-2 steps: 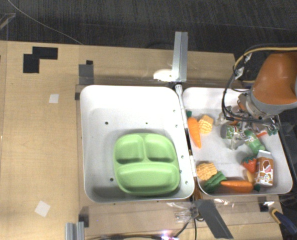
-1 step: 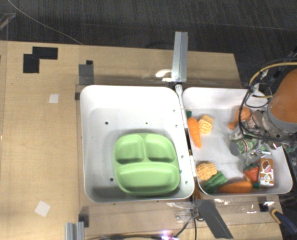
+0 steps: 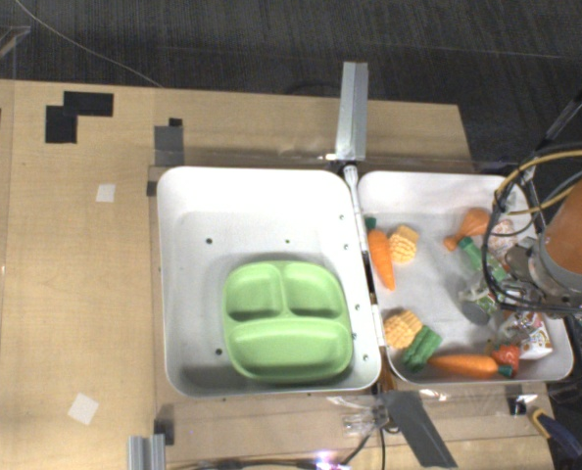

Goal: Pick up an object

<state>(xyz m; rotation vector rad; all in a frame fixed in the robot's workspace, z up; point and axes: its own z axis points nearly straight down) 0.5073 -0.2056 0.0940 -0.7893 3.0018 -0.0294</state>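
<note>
My gripper is low over the right side of the right bin, under the grey wrist and orange band of the arm. Cables and dark parts hide what lies directly beneath it. Toy food is scattered in this bin: a carrot and a corn piece lie at the left wall. Another corn piece with a green husk and a second carrot lie along the front. An orange piece lies just behind the gripper. A small red item and a white item sit in front of it.
The left bin holds a green divided plate toward its front. A metal post stands behind the ridge between the two bins. The wooden bench extends to the left.
</note>
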